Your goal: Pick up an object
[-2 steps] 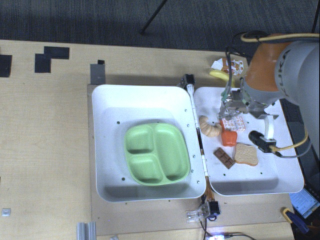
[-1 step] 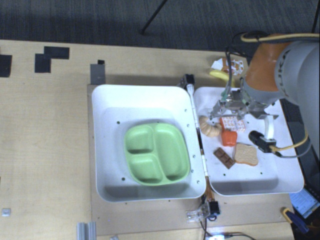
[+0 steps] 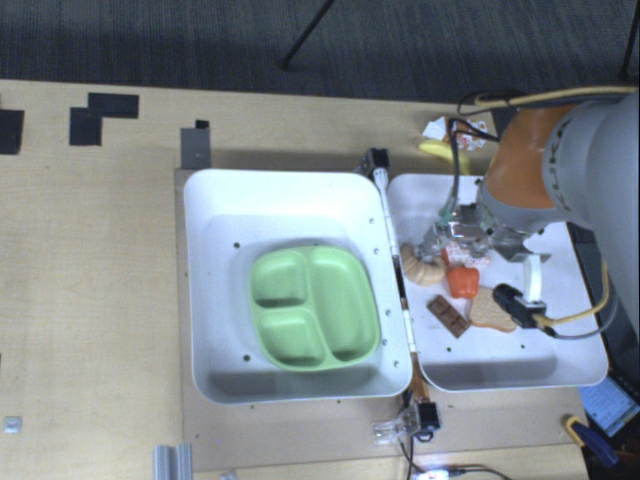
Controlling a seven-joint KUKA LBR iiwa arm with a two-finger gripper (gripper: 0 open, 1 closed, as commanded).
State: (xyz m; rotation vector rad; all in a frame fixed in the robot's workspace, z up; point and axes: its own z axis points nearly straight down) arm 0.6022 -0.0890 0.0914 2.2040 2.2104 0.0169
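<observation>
Overhead, the grey arm's claw (image 3: pixel 455 251) reaches into the right bin (image 3: pixel 500 368), low over an orange item (image 3: pixel 462 283), perhaps touching it; its grip state cannot be told. A brown bar (image 3: pixel 448 316) lies nearby. The left bin (image 3: pixel 215 208) holds a green divided tray (image 3: pixel 313 305).

Two white bins (image 3: pixel 215 268); one green divided plate (image 3: pixel 315 306); one orange piece (image 3: pixel 462 283), one brown bar (image 3: pixel 449 316), one tan slice (image 3: pixel 487 313), one beige piece (image 3: pixel 420 268).

Jaws' state hidden by wrist (image 3: pixel 470 243)
</observation>
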